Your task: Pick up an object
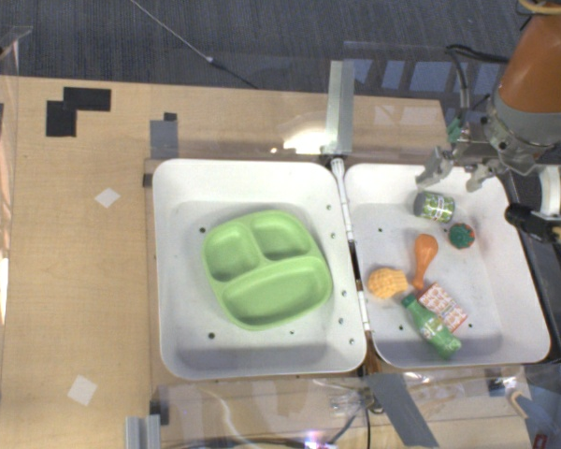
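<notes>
My gripper [453,171] hangs over the far side of the right bin [533,288], its fingers spread open with nothing between them. Just below it lies a green can [434,206] on its side. A dark green broccoli piece [461,236] sits to the can's right. An orange drumstick [422,258] lies in the bin's middle, with a yellow bumpy food piece [386,282] to its left. A green bottle [430,327] and a red-and-white packet [443,307] lie near the front.
The left bin [173,279] holds a green divided plate [266,268]. A metal post [340,110] stands behind the seam between the bins. The arm's orange band [540,54] is at the upper right.
</notes>
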Motion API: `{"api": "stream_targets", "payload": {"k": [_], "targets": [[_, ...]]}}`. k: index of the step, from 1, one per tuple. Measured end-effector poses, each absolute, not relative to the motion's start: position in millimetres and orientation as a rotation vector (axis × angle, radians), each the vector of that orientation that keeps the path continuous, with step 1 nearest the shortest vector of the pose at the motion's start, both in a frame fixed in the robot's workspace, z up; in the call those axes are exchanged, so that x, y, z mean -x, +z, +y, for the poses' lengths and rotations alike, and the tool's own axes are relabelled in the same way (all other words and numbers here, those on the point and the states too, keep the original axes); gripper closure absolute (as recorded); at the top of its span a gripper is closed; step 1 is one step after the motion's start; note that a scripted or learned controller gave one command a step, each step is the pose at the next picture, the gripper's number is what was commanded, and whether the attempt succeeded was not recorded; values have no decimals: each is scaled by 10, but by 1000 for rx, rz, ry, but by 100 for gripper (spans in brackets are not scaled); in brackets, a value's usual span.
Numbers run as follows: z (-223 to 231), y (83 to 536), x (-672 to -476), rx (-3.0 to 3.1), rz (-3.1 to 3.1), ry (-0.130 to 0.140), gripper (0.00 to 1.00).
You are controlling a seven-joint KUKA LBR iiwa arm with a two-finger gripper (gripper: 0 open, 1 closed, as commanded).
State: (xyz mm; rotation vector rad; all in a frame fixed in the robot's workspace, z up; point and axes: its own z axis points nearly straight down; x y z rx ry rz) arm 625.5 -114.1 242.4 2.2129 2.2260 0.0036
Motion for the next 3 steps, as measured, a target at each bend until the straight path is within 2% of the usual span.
{"api": "stream_targets", "payload": {"k": [1, 2, 3], "targets": [[-1280, 972, -6116, -1958, 2448, 7, 0], [-1276, 1096, -6137, -1953, 2446, 12, 100], [-943, 885, -6419, -2462, 1942, 11, 100]]}}
